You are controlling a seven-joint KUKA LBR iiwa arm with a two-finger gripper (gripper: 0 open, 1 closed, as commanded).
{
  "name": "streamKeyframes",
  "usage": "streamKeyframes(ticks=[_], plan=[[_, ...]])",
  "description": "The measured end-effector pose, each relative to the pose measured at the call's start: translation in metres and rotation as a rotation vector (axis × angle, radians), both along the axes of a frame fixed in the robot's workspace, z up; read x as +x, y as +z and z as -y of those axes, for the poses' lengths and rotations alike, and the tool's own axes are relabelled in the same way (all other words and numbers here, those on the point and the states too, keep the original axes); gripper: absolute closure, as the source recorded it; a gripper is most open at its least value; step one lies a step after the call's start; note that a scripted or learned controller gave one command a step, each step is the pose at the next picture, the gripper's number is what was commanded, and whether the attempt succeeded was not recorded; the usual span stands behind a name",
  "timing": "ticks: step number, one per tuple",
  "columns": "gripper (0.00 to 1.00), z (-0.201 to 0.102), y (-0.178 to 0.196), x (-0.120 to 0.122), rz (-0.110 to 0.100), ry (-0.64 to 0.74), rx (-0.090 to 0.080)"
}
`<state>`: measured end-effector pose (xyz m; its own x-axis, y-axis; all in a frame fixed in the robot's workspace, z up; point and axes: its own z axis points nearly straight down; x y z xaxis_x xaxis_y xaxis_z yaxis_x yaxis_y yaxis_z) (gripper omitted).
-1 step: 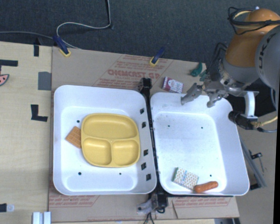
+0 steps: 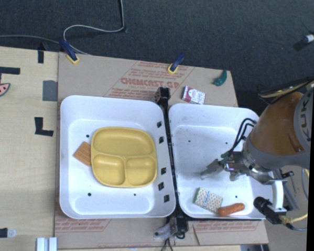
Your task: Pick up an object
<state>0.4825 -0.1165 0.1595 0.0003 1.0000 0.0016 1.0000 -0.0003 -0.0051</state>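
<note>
My gripper [image 2: 213, 169] hangs over the middle of the right bin [image 2: 199, 124], with its fingers pointing left and spread apart, nothing between them. Below it, near the bin's front wall, lie a small patterned packet [image 2: 208, 199] and an orange carrot-like piece [image 2: 231, 209]. The gripper is above and apart from both. In the left bin [image 2: 73, 118] sits a yellow divided plate [image 2: 125, 156], and a tan cracker-like square [image 2: 83, 153] pokes out from under its left side.
A small red and white packet [image 2: 192, 95] lies on the cardboard behind the right bin. A black clamp [image 2: 163, 94] stands at the bins' shared back edge. The arm's grey and orange body [image 2: 280, 134] covers the right bin's right side.
</note>
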Motion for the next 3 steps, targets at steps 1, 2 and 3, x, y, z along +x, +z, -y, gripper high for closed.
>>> streamKeyframes(ticks=[1, 2, 3], plan=[[0.00, -0.080, 0.024, 0.001, 0.004, 0.003, 0.000], [0.00, -0.183, 0.024, 0.001, 0.002, 0.004, -0.001], [0.00, -0.221, -0.064, 0.003, 0.013, 0.001, 0.003]])
